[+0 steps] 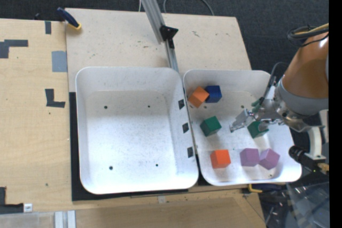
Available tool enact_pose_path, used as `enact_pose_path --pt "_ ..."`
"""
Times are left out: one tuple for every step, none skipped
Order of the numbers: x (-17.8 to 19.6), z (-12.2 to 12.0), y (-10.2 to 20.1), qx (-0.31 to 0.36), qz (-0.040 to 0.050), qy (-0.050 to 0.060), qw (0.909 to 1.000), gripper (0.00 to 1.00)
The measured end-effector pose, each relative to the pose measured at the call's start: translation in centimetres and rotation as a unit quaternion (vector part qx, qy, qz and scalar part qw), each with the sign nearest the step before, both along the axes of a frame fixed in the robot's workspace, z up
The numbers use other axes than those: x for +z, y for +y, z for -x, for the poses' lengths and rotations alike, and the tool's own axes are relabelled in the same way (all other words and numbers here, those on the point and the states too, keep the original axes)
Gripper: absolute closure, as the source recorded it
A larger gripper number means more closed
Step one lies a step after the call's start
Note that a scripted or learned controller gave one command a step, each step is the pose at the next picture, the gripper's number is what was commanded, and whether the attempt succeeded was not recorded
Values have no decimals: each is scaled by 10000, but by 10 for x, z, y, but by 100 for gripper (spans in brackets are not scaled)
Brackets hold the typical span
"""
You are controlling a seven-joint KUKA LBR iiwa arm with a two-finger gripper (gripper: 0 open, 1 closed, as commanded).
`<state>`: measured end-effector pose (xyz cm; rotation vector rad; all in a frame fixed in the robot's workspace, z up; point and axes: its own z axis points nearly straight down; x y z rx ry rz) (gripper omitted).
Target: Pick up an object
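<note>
The right bin (230, 78) holds several small blocks. An orange block (199, 96) and a blue block (214, 93) touch near its back left. A green block (210, 126) sits in the middle, and a red-orange block (220, 158) lies near the front. Two purple blocks (249, 157) (269, 159) rest side by side at the front right. My gripper (250, 121) hangs low over the bin's right part. Right beneath it is another green block (258, 129), partly hidden by the gripper. Whether it touches that block is unclear.
The left bin (128, 76) stands beside the right one, their walls meeting at the middle. A metal rail (152, 2) slants down from the top toward the bins' shared wall. The arm's orange and grey body (307, 80) overhangs the right bin's right rim.
</note>
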<state>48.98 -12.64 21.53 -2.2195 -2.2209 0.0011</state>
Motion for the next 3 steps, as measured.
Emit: enact_pose_path --pt "-25 7 87 35 -15 18 10000 0" --pt "10 7 66 -2 8 -18 10000 0" --pt "-26 3 100 13 -2 25 10000 0"
